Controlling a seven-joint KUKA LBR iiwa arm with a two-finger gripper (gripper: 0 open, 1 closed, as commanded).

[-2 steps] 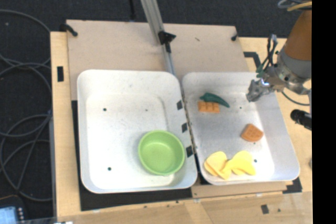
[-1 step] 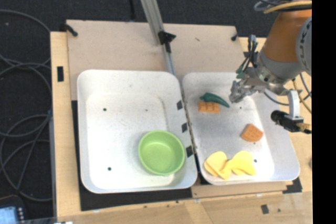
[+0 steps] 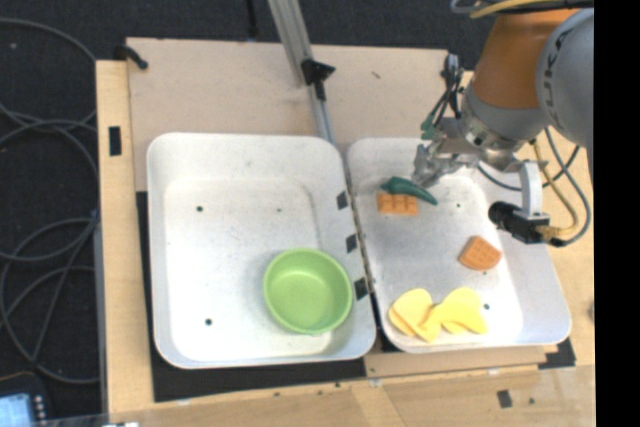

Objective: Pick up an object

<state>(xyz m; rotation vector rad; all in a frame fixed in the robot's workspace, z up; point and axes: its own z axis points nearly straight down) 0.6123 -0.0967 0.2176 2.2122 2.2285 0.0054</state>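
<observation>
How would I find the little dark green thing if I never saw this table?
Look in the right bin, up near its far end. The dark green thing lies just below the gripper, touching a small orange block. It is thin and pointed.

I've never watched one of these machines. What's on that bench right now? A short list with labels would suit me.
left bin: holds a green bowl near its front right corner
right bin: holds an orange waffle piece, a dark green piece, an orange wedge, yellow pieces
hand: low over the right bin's back, beside the dark green piece
held: nothing clearly visible
</observation>
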